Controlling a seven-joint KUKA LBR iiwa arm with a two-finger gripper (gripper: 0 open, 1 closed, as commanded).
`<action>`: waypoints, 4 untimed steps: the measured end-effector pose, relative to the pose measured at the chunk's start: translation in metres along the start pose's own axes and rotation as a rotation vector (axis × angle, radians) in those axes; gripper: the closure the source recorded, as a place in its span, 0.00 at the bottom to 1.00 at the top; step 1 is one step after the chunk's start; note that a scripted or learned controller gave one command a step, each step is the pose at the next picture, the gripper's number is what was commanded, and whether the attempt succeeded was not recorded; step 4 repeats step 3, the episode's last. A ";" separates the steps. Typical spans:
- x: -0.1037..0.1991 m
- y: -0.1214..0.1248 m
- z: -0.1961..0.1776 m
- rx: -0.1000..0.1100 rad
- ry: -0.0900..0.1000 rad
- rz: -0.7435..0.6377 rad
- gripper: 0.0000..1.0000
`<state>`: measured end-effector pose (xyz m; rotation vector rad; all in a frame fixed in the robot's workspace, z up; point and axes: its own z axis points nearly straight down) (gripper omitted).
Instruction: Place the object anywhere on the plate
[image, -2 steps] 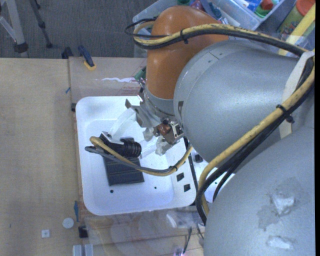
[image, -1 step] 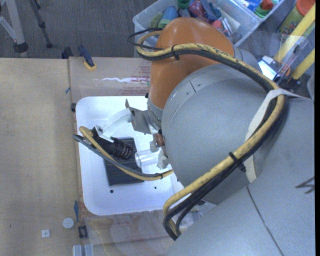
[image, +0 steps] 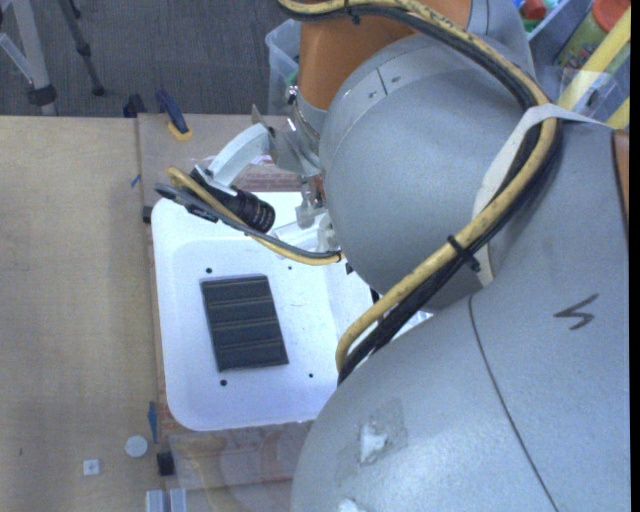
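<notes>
A dark grey ribbed rectangular plate (image: 243, 322) lies flat in the middle of the near white bin (image: 190, 400). The grey arm with its orange band (image: 350, 50) fills the right and centre of the view and covers the far bin and most of the space behind the plate. The gripper (image: 308, 205) sits at the far edge of the near bin, beyond the plate and apart from it, largely hidden by the wrist and a black-and-yellow cable (image: 250, 225). I cannot make out any object held at the gripper.
The yellow cable loops low over the bin's far side. A blue clamp (image: 176, 120) sits on the bench at the back left. Small parts (image: 136, 446) lie near the bin's front left corner. Bare wooden bench (image: 70, 300) spreads to the left.
</notes>
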<state>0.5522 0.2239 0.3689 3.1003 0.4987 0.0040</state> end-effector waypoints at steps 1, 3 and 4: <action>0.065 0.022 -0.060 0.000 0.001 0.120 1.00; 0.059 0.019 -0.034 0.001 -0.002 0.119 1.00; 0.059 0.019 -0.034 0.001 -0.002 0.119 1.00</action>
